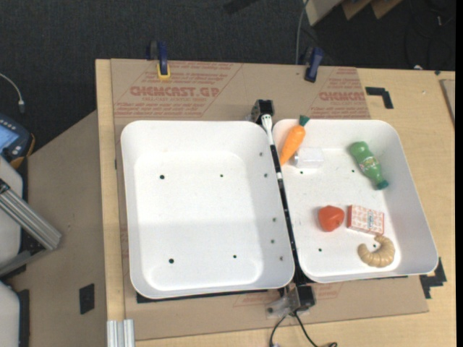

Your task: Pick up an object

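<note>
All the pickable stuff sits in the right bin (412,194). Nearest its top-left corner: an orange carrot (292,142) w/ a green top, lying tilted, green end toward the back, right up against the rim btwn the two bins. Just beside it, to the right and a bit nearer, a small white block (309,158), touching or nearly touching the carrot's lower end; can't tell which. Further right, a green bottle (367,163) lies on its side, angled, neck end toward the front-right, well apart from the carrot.

Lower half of the same bin: a red rounded obj (330,218), looks like a tomato or similar, w/ a small flat printed box (366,220) just beside it on the right. In front of the box, a tan curled thing (377,252), croissant-like, near the bin's front edge.

Left bin (137,194) is white w/ four small dark dots on its floor. Both bins sit side by side, rims touching, on a brown board w/ red lettering (173,89), held at the back by two blue clamps (160,53). Board rests on the pale wooden desk (448,165). Black fittings and a cable sit at the seam, back and front (293,301).

The gripper isn't anywhere I can see from here, so no telling its state; nothing in the bin is lifted or held.
</note>
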`<state>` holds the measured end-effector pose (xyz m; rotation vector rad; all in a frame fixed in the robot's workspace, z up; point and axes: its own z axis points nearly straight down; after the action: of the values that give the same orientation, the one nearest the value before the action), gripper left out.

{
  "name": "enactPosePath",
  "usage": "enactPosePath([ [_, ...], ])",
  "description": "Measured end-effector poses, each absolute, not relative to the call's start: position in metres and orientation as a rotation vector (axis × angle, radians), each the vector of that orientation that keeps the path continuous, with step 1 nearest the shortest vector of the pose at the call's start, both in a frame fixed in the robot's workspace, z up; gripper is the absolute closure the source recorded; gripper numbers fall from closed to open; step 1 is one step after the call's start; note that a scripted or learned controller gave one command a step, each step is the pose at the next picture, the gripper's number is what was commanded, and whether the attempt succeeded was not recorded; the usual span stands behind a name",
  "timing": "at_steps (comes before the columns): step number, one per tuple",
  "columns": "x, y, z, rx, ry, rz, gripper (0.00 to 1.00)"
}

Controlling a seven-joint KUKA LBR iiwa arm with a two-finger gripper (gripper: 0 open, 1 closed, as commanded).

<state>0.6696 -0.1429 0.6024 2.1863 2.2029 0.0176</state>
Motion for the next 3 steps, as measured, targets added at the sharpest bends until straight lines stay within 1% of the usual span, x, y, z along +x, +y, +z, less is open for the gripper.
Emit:
enactPosePath([
  [1,0.67,-0.143,0.602,2.187,2.203,0.017,0.0],
  [2,0.67,-0.142,0.613,2.182,2.2,0.02,1.0],
  [3,0.67,-0.142,0.613,2.182,2.2,0.019,0.0],
])
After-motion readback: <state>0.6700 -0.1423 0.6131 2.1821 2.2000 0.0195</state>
